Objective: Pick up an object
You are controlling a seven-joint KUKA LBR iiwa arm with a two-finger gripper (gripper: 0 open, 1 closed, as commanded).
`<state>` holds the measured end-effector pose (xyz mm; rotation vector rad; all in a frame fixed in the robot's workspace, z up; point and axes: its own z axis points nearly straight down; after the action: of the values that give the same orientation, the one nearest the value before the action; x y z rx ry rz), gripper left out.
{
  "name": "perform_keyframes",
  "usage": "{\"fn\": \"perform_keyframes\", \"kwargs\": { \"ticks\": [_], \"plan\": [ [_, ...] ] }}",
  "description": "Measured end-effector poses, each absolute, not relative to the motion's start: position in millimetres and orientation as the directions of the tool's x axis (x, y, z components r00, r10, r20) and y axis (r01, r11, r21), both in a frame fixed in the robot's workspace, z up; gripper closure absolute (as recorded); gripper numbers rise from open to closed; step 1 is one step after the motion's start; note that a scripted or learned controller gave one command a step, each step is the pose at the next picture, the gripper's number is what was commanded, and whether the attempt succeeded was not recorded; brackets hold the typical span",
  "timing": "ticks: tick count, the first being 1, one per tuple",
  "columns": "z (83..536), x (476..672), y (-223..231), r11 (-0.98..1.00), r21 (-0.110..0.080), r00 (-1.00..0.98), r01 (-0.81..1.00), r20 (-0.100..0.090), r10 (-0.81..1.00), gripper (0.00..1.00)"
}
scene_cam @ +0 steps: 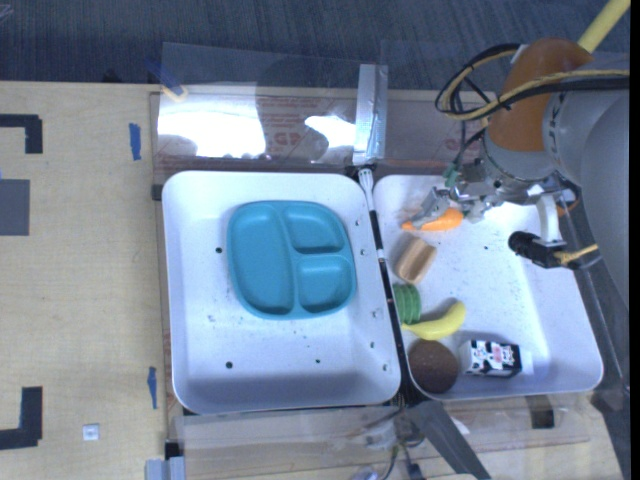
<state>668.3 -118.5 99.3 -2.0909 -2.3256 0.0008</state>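
The gripper (452, 200) sits right at the carrot (441, 223), which lies left-right near the right bin's (560, 318) far edge; how the gripper is set cannot be told.

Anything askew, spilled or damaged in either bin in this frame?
Nothing stands out. The blue divided plate lies flat in the left bin. In the right bin the carrot, bread piece, banana, brown round object and small black-and-white carton lie loosely scattered but intact. The tool hovers by the carrot.
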Motion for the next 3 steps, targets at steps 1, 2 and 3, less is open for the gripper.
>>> {"fn": "perform_keyframes", "kwargs": {
  "ticks": [1,2,3],
  "plan": [
    [119,678.7,-119,0.110,0.037,-0.110,0.993,-0.007,0.994,1.00],
    [116,677.3,-117,0.111,0.030,-0.111,0.993,-0.003,0.994,0.00],
    [86,611.5,-169,0.192,0.002,-0.192,0.981,-0.002,0.981,0.00]
  ]
}}
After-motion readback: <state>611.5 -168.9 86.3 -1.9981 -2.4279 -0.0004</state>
